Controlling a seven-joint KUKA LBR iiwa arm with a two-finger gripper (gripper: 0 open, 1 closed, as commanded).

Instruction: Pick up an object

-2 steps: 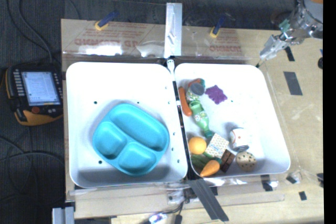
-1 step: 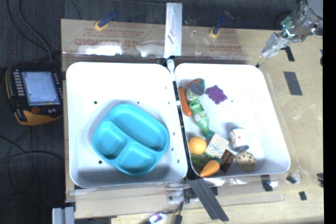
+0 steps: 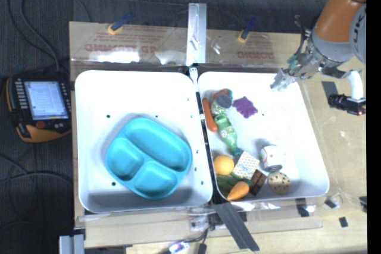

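White plastic, 2 shallow bins side by side on bench. Left bin (image 3: 89,128): one blue divided tray (image 3: 149,154), smooth, rounded, 3 compartments, lying at a tilt. Right bin (image 3: 297,128): all small items, clustered along its left wall and near corner.

Items, right bin:
- purple scrap (image 3: 244,106), flat, ragged edge, soft-looking
- green packet (image 3: 226,131), crinkled, glossy
- orange ball (image 3: 224,165), smooth, round
- carrot-shaped piece (image 3: 238,190), orange, tapered
- red-orange stick (image 3: 209,116) against divider wall
- white cup-like piece (image 3: 271,156), red marking
- tan dotted block (image 3: 278,181), die-like
- patterned pale card (image 3: 245,165), squarish

Gripper (image 3: 281,82): at far right corner of right bin, over bare floor, well apart from the cluster. Claw state: can't tell, too small/blurred. Nothing seen between its tips.

Task status, judged: no pick made yet. All objs lie in bin. Left to do: choose obj, descend, close, lift. Purple scrap is nearest candidate.
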